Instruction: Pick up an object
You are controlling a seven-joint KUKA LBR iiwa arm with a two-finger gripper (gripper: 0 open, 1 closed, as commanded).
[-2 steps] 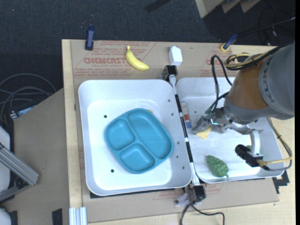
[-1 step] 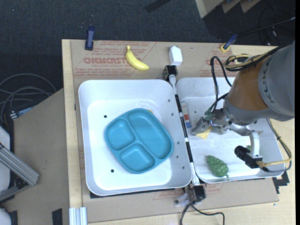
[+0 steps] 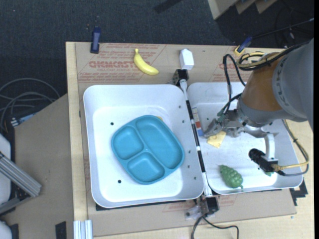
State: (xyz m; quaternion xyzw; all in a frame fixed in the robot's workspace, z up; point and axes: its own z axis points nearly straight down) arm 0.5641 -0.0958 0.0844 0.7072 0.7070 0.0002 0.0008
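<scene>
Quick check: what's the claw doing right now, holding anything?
Claw: low in the right white bin, at the pale yellow wedge-shaped piece; grip state cannot be told.

You're looking at a robotics lab test cell, not a home. A plywood bench stencilled with lettering bears two white bins clamped side by side. Loose cables coil on dark carpet, aluminium framing stands at left, and toy props like a plastic banana lie about.
</scene>
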